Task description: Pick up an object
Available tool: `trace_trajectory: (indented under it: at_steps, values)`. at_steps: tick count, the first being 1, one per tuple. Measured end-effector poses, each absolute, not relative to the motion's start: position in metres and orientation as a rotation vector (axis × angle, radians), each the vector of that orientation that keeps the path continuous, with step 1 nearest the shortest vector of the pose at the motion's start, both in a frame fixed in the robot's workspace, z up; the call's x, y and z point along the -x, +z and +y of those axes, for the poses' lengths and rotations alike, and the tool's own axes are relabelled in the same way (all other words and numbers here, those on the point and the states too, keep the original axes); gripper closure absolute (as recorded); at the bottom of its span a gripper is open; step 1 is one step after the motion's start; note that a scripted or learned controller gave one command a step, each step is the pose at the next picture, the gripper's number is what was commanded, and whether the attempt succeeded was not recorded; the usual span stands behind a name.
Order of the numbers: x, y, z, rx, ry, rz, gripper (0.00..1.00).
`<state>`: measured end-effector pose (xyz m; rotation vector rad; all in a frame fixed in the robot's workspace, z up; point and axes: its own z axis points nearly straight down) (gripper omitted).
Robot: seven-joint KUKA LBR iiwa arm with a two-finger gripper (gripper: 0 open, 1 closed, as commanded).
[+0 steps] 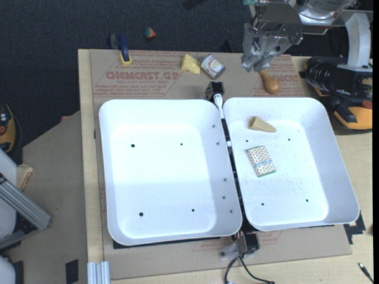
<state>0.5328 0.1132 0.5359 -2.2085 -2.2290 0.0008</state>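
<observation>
In the right bin (331, 158) lie a tan wedge-shaped piece (261, 124) near the back and a small patterned box (260, 161) in the middle. My gripper (259, 57) hangs high above the bench behind the right bin, well apart from both. Nothing shows between its fingers. A brown pear-shaped thing (270, 82) lies on the board just below the gripper, outside the bins.
The left bin (112, 158) sits beside the right one. Behind the bins on the board lie a yellow wedge (190, 64), a small grey box (212, 66), a blue and yellow clip (124, 50) and a black-and-white marker (215, 93).
</observation>
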Motion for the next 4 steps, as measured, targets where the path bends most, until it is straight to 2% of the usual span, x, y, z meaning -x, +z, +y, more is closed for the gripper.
trace_trajectory:
  at_steps: [1,2,4]
  values:
    - [-0.485,0.527,0.194,2.205,0.004,-2.232,1.0]
    - [-0.479,0.535,0.227,2.216,-0.005,-2.227,1.0]
    - [-0.479,0.556,0.227,2.217,-0.013,-2.229,1.0]
